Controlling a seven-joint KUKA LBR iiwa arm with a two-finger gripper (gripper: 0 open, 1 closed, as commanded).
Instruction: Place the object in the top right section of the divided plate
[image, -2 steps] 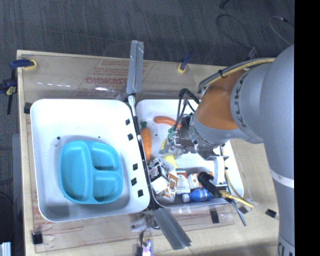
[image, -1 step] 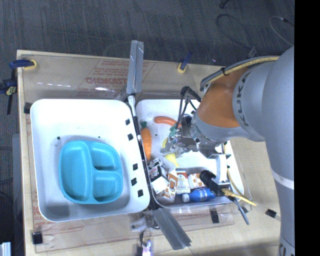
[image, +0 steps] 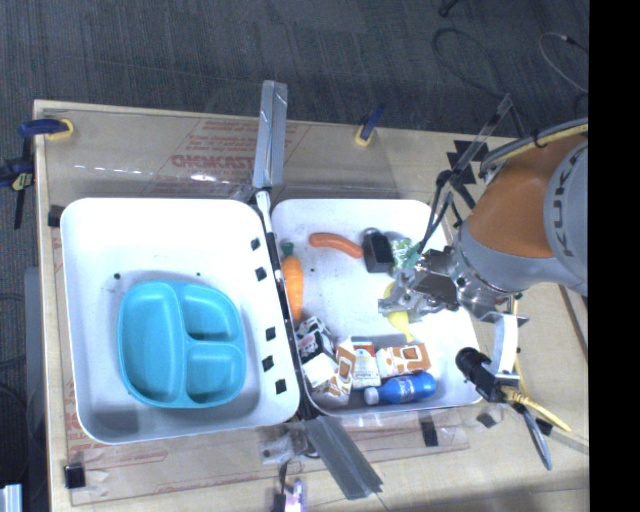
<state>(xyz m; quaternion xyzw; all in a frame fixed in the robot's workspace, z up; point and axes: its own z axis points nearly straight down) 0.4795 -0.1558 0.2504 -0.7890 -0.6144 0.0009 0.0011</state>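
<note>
The bench carries 2 white bins side by side. In the left bin (image: 90, 250) lies the blue divided plate (image: 183, 342), with 3 sections, and nothing is seen inside them. The plate sits low in its bin, near the wall that separates the 2 bins.

The right bin (image: 330, 215) holds all the loose things. An orange carrot (image: 292, 284) lies along the separating wall, just beside the plate's bin. A sausage (image: 336, 243) lies further from the plate, near the far wall of the right bin, and a small black object (image: 377, 250) is just beside the sausage. Along the near wall of the right bin there are small cartons (image: 352, 364) packed together, and a blue bottle (image: 408, 387) lies touching them, on the side away from the plate.

The gripper (image: 400, 295) is over the right bin, well apart from the plate, with the grey arm and its orange band (image: 520, 215) behind it. A small yellow thing (image: 400, 320) shows just under the gripper, but I cannot tell if it is between the fingers, and I cannot tell if the gripper is released or clenched. Something green (image: 402, 250) shows beside the gripper, close to the black object.
</note>
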